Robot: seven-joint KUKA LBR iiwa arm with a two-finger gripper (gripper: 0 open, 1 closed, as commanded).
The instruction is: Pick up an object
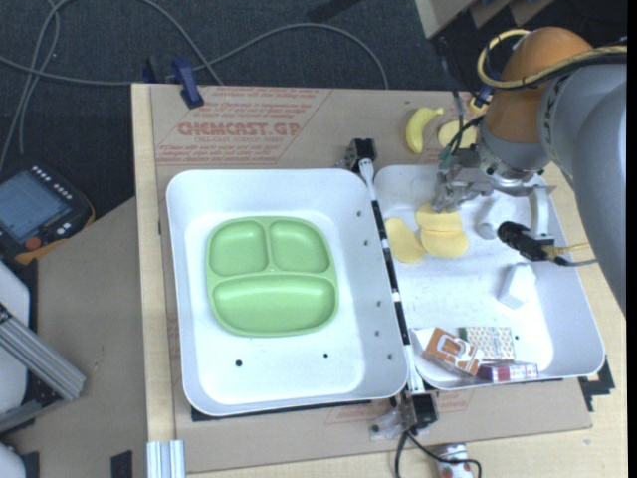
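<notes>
Pale yellow foam pieces (pixel 430 235), 12 o'clock in right white bin (pixel 567 317): unlifted. Gripper (pixel 450 192) just above; finger state indiscernible. Grasp, lift pending.

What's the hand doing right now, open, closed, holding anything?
Hand: low over the pale yellow foam pieces in the right white bin; open or closed cannot be told.

Both bins are white: the left bin (pixel 189 297) carries a pale green divided tray (pixel 271 275), the right bin (pixel 567 312) pale yellow pieces (pixel 430 235), a small white block (pixel 516 285) and a checker-patterned packet (pixel 486 343) (orange and white beside it). A yellow banana (pixel 422 128) lies on brown cardboard (pixel 249 127) printed in red.
</notes>
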